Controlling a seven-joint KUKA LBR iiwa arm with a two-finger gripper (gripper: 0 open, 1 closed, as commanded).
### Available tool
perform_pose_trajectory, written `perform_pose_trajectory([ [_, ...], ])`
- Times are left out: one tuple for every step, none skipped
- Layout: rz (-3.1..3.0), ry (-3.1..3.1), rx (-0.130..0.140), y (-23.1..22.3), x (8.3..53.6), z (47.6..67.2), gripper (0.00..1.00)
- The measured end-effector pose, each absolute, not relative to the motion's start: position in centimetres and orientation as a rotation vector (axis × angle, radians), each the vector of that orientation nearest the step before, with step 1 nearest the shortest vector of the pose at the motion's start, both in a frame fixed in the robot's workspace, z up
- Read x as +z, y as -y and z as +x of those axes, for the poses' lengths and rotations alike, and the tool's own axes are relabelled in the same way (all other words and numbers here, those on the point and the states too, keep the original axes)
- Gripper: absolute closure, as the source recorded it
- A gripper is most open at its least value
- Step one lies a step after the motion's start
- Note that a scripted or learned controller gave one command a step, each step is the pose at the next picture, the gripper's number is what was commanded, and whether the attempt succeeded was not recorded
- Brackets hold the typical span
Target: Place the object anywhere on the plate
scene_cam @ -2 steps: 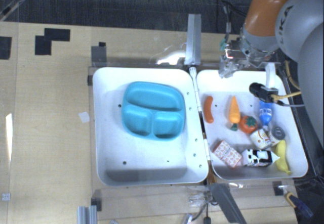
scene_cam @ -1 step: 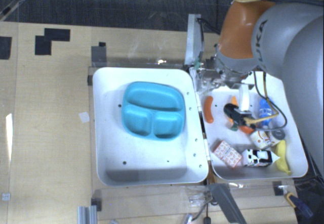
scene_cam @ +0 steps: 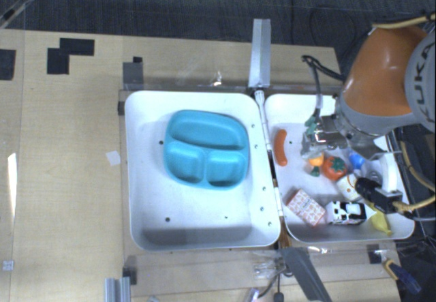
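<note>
Wooden bench (scene_cam: 61,178) bearing two shallow white bins, dark carpet beyond.
Right bin (scene_cam: 294,111), lower edge: checkered red-and-white box (scene_cam: 305,206), black-and-white toy cow (scene_cam: 346,212), yellow piece (scene_cam: 381,223). Above these, the orange carrot-shaped toy (scene_cam: 333,168) lies just beside the gripper (scene_cam: 315,138); finger state cannot be told. An orange-red sausage-shaped toy (scene_cam: 280,147) lies left of it. Left bin (scene_cam: 146,157) holds the blue three-compartment plastic plate (scene_cam: 206,148), centre frame.

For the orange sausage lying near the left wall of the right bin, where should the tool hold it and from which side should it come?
Grip the orange sausage across its middle, coming from straight above. It lies flat and long, running roughly along the bin's left wall, so the fingers should probably close across its narrow width. The wall side looks tight, so the left finger has little room there.
</note>
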State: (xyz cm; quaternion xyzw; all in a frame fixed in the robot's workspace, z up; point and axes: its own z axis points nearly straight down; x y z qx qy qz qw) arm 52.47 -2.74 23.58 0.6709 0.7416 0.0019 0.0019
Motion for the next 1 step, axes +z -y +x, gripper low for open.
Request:
perform_pose_trajectory([
  [2.033, -2.392, 0.004, -5.08, 21.61, 62.33, 1.00],
])
